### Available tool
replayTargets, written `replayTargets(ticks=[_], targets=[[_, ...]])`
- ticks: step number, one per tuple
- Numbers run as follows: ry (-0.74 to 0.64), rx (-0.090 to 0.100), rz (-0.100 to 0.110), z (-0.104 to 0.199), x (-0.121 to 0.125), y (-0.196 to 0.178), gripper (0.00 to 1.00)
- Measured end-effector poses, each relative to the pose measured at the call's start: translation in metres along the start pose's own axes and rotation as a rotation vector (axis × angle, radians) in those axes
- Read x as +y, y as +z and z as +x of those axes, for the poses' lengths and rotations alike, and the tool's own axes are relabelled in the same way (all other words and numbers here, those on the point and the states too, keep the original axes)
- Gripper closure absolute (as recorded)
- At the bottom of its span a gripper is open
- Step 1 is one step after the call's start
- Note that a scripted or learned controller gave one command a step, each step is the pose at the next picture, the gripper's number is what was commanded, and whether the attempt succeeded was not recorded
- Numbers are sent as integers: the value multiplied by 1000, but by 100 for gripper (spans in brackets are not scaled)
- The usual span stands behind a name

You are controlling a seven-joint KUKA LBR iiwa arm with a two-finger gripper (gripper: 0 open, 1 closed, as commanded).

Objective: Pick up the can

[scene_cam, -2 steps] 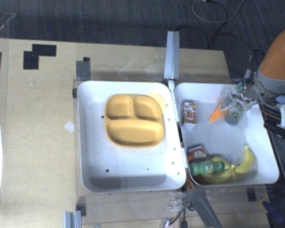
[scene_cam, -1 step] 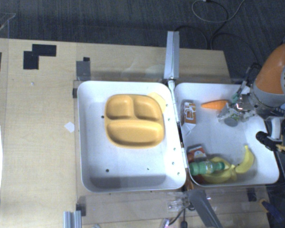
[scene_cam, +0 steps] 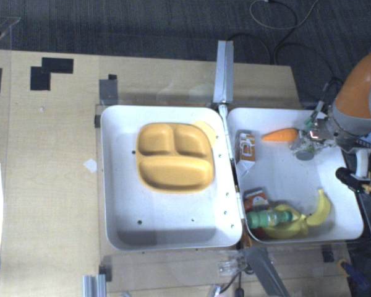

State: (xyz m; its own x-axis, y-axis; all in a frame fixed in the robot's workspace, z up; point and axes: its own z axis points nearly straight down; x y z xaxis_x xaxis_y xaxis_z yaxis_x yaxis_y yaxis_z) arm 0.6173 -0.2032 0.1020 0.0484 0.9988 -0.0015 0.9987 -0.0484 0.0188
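The can (scene_cam: 246,147), silver with an orange and white label, lies against the left wall of the right bin (scene_cam: 334,184), in its far half. My gripper (scene_cam: 305,145) hangs over the far right part of that bin, right of the carrot's (scene_cam: 279,135) thick end. It is about a hand's width to the right of the can, with the carrot lying between them. Nothing shows in its grasp.
A yellow compartment tray (scene_cam: 174,156) lies upside down in the left bin (scene_cam: 120,215). Along the right bin's near wall lie a green bottle (scene_cam: 269,218), a banana (scene_cam: 312,215) and a small red packet (scene_cam: 255,197). The arm's orange band (scene_cam: 360,91) looms at the right.
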Motion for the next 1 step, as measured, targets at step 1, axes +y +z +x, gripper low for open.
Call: replayTargets(ticks=[1], targets=[[32,0,32,30,26,-6,100]])
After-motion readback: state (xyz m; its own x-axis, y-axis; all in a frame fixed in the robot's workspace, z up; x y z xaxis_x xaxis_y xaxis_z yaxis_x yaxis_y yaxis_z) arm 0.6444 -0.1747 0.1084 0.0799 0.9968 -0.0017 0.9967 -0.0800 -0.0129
